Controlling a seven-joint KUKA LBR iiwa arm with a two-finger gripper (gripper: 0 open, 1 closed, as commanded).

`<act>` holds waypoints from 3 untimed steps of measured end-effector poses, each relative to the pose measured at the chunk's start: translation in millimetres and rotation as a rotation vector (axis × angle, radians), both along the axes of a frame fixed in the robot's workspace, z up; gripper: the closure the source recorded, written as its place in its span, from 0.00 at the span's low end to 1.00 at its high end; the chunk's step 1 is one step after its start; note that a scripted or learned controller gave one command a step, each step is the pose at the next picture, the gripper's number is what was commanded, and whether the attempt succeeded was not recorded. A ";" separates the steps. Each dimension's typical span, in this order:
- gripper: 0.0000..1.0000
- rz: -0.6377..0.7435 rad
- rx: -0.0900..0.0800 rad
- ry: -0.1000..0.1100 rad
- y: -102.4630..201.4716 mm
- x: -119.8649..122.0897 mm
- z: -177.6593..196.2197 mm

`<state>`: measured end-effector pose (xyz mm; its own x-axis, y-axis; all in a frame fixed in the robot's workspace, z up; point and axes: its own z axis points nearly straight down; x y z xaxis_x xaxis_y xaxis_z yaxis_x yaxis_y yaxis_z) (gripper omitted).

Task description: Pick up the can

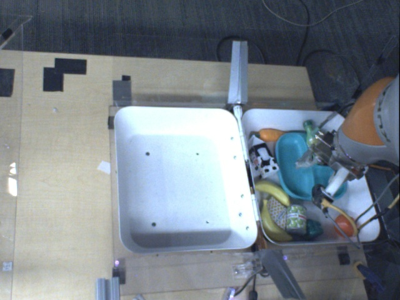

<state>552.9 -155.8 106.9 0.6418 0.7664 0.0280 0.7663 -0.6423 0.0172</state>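
Can (pixel 295 217) lying among clutter as robot arm is reaching into the right bin (pixel 369 230).

Patterned in green and white, the can is resting near the front wall of the right-hand bin, just beside two yellow bananas (pixel 273 206) and touching a dark teal object (pixel 312 229). The gripper (pixel 315 152) is hovering over a teal bowl (pixel 299 167) farther back in the same bin, apart from the can; whether its jaws are parted or closed cannot be told. An orange carrot-like piece (pixel 270 134) and a black-and-white toy (pixel 263 159) are lying near the bin divider, while the left bin (pixel 125 186) is sitting alongside.
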 end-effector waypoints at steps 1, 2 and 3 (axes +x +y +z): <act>0.00 -0.149 -0.008 0.030 -9.5 31.6 23.7; 1.00 -0.137 -0.009 0.029 -8.2 33.2 33.6; 1.00 -0.074 -0.014 0.001 -6.4 18.5 1.3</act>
